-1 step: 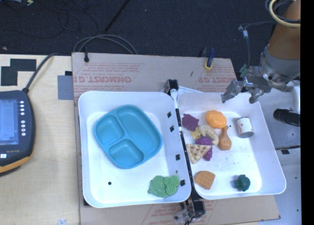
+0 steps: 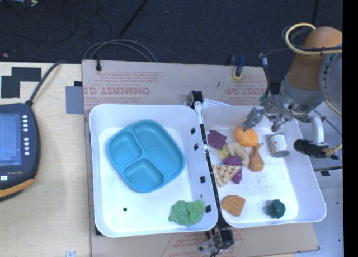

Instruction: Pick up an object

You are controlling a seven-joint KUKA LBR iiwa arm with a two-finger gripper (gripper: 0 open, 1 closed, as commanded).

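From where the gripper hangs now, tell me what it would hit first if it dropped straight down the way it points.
Most likely the orange toy fruit in the right bin: the gripper hangs over the bin's far end, just beside it. The small white cylinder lies close too, and depth is hard to judge from this slant.

Cardboard sheet [image 2: 140,85] under the bins: red printed lettering, upside down and mirrored from this view, repeated along its upper and lower edges; not legible. Handheld pendant screen [image 2: 10,141]: contents too small to read.
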